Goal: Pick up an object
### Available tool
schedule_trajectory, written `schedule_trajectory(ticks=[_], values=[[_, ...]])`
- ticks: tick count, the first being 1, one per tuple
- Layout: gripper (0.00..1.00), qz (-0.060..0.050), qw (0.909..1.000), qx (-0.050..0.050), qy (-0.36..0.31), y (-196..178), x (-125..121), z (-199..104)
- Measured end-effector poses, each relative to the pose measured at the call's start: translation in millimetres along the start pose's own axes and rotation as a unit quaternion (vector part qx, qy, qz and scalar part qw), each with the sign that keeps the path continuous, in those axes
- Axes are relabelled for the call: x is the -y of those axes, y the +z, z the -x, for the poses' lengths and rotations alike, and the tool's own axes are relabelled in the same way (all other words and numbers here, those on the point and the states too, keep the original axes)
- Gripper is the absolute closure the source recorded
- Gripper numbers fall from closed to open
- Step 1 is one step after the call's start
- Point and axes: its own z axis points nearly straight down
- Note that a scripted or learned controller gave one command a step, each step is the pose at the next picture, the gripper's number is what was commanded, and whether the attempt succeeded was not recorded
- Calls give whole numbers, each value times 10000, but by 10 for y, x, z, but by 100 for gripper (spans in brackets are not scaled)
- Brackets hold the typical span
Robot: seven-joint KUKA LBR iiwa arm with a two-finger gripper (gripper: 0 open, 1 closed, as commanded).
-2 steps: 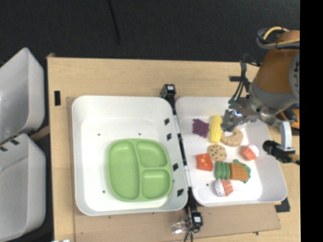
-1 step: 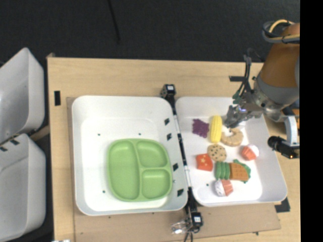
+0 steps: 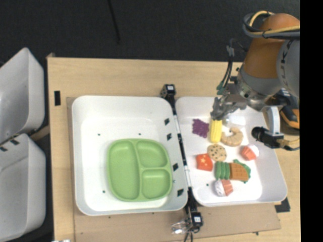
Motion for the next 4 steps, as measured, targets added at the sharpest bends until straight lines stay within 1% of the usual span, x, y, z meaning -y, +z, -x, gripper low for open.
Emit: schedule_trajectory(ticks=[1,2,3,4], values=[[100,10,10000,-3,-5,25,-470,-415],[100,10,10000,-2,6,-117,-671,-597],[100,-13,10000,5,12,71,-657,-684],[100,-2,10000,4,18,-111,-712,-611]])
